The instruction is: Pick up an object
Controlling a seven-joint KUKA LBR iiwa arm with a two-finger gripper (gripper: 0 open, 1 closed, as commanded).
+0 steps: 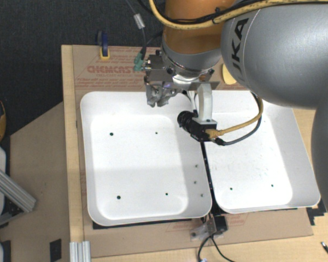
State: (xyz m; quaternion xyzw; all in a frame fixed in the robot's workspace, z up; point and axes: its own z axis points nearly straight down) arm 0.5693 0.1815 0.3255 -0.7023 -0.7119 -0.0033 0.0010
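2 white bins (pixel 136 162) side by side, gripper (pixel 163 96) above left bin's far rim

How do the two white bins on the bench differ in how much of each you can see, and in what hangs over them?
The left bin shows nearly whole, all four rounded corners in sight; the right bin has its far part hidden behind the grey arm. The gripper hangs over the left bin's far edge, while a yellow cable loops over the right bin. Both are shallow, white, and marked with small dark dots.
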